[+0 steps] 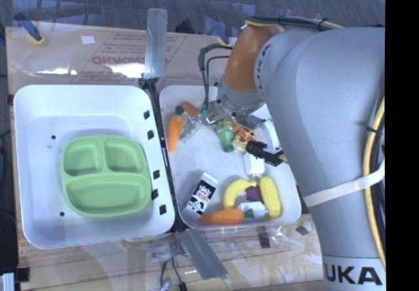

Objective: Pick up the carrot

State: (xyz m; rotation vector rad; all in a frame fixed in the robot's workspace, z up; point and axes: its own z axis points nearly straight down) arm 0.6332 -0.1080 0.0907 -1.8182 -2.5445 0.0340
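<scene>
Carrot (175, 131) lies in right bin (288, 208) against its left wall, tip down; claw (196, 127) hangs just beside it, apparently lined up for a grab; claw state: cannot tell; second carrot (222, 217) near front wall.

The desk (98, 54) is lying under clear plastic sheeting, its brown surface showing printed red lettering on the far side of the pincer (213, 116). Two white bins are sitting directly on it, side by side and touching: the right bin (190, 221) is spreading beneath the pincer, and the left bin (33, 113) is resting to the pincer's left, beyond the dividing rims.
</scene>
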